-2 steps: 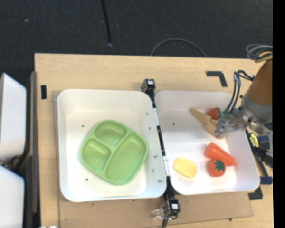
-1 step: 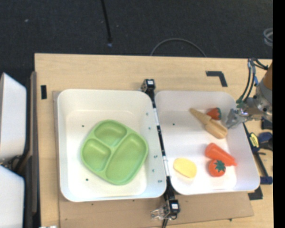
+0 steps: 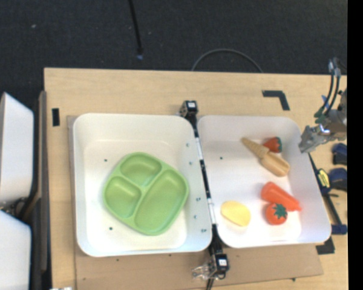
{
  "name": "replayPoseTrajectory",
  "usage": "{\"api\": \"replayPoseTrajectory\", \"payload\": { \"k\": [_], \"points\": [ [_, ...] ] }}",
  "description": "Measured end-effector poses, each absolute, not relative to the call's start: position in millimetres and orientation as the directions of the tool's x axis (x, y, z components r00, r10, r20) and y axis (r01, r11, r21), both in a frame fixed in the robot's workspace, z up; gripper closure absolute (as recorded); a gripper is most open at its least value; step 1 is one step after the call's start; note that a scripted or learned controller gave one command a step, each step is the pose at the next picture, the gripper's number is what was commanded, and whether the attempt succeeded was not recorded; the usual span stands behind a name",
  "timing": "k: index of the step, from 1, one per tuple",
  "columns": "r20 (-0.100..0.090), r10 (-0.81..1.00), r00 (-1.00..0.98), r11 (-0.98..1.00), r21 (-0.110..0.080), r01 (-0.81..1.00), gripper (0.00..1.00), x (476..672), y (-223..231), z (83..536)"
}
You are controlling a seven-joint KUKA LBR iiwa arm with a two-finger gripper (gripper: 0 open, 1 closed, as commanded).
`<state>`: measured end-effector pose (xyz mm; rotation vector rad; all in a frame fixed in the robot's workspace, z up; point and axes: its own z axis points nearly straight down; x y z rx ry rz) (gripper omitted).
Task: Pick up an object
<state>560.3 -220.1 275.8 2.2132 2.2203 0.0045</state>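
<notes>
- The wooden bench (image 3: 139, 89) is carrying 2 white bins side by side, and I am taking the right bin (image 3: 230, 156) as the landmark.
- The left bin (image 3: 91, 144) is touching the landmark's left wall, and a green divided plate (image 3: 146, 193) with 3 compartments is lying flat in it.
- Near the landmark's far right corner, a wooden piece (image 3: 266, 156) is lying at a slant, and a small red and green toy (image 3: 273, 144) is sitting just beside its upper part.
- Near the landmark's front right corner, an orange carrot-like toy (image 3: 280, 196) is lying tilted, and a red tomato toy (image 3: 276, 214) with a green top is touching its lower side.
- At the landmark's front, left of the tomato toy, a yellow toy (image 3: 236, 212) is lying alone.
- The pincer (image 3: 317, 136) is hanging over the landmark's right rim, beside the far right corner, well apart from the toys.
- Nothing is sitting in the pincer, and how far it is open I cannot tell.
</notes>
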Motion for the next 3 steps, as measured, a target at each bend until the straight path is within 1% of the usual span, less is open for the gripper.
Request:
{"api": "replayPoseTrajectory", "payload": {
  "k": [1,2,3],
  "points": [
    [0.000,1.000,-0.007,0.007,0.004,1.000,1.00,556.0,-170.7,282.7],
    [-0.001,1.000,-0.006,0.006,0.002,1.000,1.00,561.0,-116.3,273.9],
    [0.000,1.000,-0.006,0.006,0.001,1.000,1.00,547.9,-69.2,275.5]
  ]
}}
